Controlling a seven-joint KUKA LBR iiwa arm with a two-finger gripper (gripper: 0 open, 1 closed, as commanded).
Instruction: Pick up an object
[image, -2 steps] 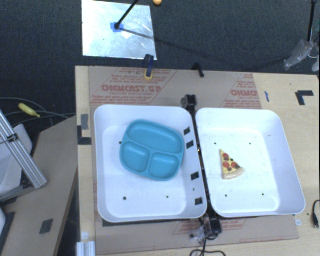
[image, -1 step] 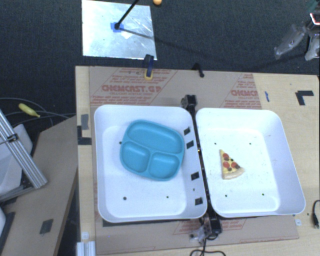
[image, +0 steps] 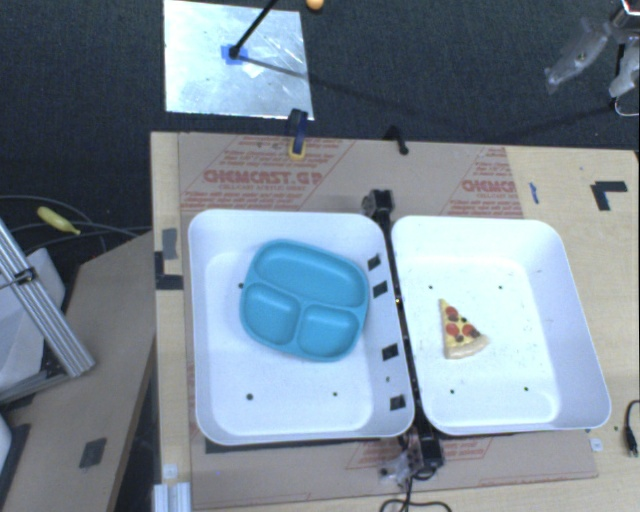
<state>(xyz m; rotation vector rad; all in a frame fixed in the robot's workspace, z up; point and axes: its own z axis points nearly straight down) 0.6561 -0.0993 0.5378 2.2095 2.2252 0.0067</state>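
A toy pizza slice (image: 461, 329) with red toppings lies flat in the right white bin (image: 560, 300), a little left of its middle. A blue divided plate (image: 303, 299) rests in the left white bin (image: 215, 300). My gripper (image: 596, 68) hangs at the top right corner of the camera view, well above and behind the right bin, far from both objects and blurred.
A black hinge strip (image: 392, 300) runs between the two bins. Both bins sit on a cardboard sheet (image: 270, 170). A shiny metal sheet (image: 235, 60) lies beyond the bench at top left, and an aluminium frame (image: 40, 320) stands at the left edge.
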